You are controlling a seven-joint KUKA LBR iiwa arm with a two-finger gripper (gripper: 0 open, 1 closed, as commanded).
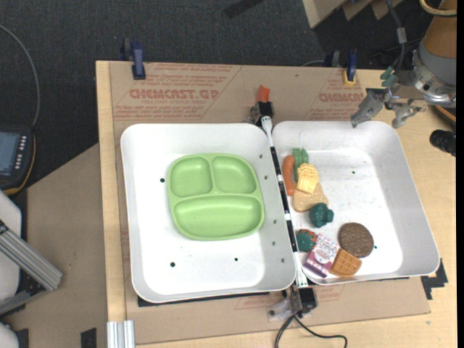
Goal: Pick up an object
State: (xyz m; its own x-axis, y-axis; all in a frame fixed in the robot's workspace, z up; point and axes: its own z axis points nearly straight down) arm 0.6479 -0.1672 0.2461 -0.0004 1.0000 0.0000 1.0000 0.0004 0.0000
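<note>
Tool point(383, 110) hangs open above the right bin's point(406, 167) far rim, holding nothing.

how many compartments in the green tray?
3. The green tray sits in the left bin: two small compartments side by side along its far edge, one wide compartment across the near edge. None hidden.

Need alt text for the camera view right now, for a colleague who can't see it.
The gripper hangs open over the right bin's far rim, holding nothing. Toy food lies along that bin's left and near sides; the left bin holds a green divided plate.
</note>
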